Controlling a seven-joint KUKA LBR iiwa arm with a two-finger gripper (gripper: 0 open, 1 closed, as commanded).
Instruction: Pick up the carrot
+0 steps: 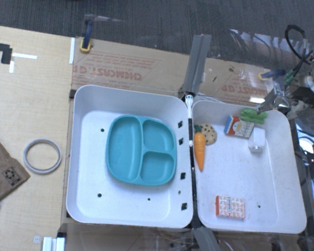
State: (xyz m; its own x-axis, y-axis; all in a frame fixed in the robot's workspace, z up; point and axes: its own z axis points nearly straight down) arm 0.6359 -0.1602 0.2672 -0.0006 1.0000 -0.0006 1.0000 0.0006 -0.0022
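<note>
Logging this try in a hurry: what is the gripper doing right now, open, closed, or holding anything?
Gripper: over the right bin's far edge, away from the carrot; open or closed cannot be told.

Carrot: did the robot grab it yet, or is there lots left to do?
Not yet. Nothing looks done: the carrot lies in the right bin, against its left wall, beside a cookie. The claw is over that bin's far right corner, well away. Left: reach across, grip the carrot and lift it.

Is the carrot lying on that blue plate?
No, the carrot lies in the right bin, against its left wall; the blue plate sits in the other bin.
</note>
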